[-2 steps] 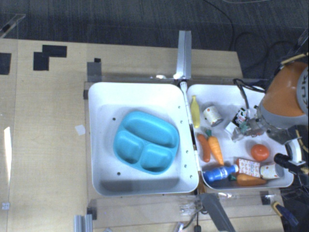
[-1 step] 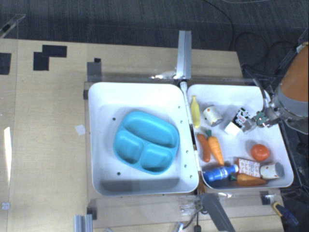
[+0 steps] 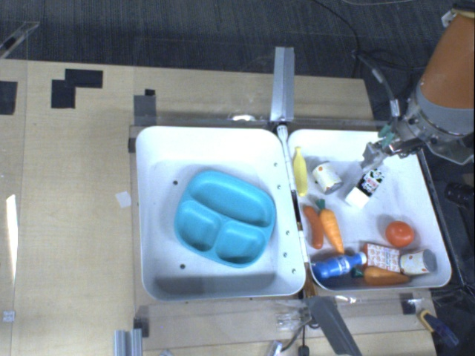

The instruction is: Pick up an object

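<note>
My gripper [image 3: 380, 151] hangs over the upper right part of the right bin [image 3: 434, 221], with the orange-banded arm reaching in from the right. Just below and left of it is a small white carton with black cow spots [image 3: 367, 186], tilted. I cannot make out whether the carton is touched or lying free on the bin floor. Left of it lie a white cup [image 3: 325, 176] and a yellow banana [image 3: 299, 170] along the bin's left wall.
The right bin also holds two carrots [image 3: 324, 228], a red-orange tomato [image 3: 401, 233], a blue bottle [image 3: 338, 265], a pink box [image 3: 382, 256], a third carrot [image 3: 384, 277] and a small can [image 3: 420, 262]. A blue divided plate [image 3: 225, 217] lies in the left bin [image 3: 148, 199].
</note>
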Motion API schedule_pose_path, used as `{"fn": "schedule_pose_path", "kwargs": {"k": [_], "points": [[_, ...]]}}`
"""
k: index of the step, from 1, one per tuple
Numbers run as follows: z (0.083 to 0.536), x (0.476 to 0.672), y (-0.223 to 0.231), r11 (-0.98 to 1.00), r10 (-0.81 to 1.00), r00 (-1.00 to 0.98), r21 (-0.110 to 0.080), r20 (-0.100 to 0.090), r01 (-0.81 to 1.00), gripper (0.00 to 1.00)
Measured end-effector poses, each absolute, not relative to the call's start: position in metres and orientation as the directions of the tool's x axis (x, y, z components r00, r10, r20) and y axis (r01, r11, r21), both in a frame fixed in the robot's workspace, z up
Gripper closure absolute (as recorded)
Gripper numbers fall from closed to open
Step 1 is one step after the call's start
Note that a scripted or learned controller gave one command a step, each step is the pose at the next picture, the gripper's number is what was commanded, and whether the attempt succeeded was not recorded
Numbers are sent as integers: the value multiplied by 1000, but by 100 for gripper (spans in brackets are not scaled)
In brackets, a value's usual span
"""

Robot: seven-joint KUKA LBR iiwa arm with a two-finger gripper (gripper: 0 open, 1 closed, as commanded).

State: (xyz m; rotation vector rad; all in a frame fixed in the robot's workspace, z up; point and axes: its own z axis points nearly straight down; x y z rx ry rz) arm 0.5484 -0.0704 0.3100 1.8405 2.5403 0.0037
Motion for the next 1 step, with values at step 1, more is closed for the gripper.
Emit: {"fn": "schedule_pose_path", "kwargs": {"k": [1], "points": [[321,562,-56,326,945,-326,4,-3,945,100]]}}
